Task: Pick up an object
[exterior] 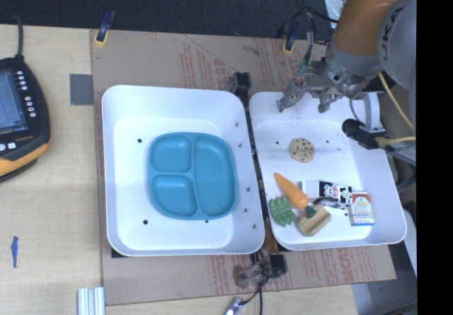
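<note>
Nearest the lower edge of the frame, in the right-hand shallow white bin [393, 232], lie an orange toy carrot with green leaves [289, 197], a tan wooden-looking block [313, 221], a black-and-white carton [335, 192] and a small red-and-white box [362, 209]. A round speckled cookie [301, 150] sits alone higher up, towards the bin's middle. The two-finger metal gripper [308, 95] hangs above the bin's upper rim, its fingers spread apart and holding nothing, with the cookie just below it in the frame. The left white bin [120, 165] holds a blue divided plastic plate [192, 175].
</note>
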You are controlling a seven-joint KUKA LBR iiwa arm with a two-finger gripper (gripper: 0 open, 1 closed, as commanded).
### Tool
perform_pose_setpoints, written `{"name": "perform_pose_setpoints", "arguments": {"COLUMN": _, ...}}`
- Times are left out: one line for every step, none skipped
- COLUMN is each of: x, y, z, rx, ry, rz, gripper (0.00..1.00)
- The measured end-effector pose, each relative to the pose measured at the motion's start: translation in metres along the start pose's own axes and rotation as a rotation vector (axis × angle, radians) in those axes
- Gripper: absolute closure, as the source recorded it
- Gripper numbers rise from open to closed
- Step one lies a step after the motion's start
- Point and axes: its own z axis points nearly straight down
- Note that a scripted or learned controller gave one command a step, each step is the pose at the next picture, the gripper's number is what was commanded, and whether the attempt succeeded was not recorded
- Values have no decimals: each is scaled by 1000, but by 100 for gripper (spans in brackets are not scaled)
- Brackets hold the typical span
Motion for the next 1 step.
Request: {"name": "perform_pose_setpoints", "arguments": {"x": -39, "y": -55, "z": 16, "rx": -1, "ry": -1, "rz": 2, "gripper": 0}}
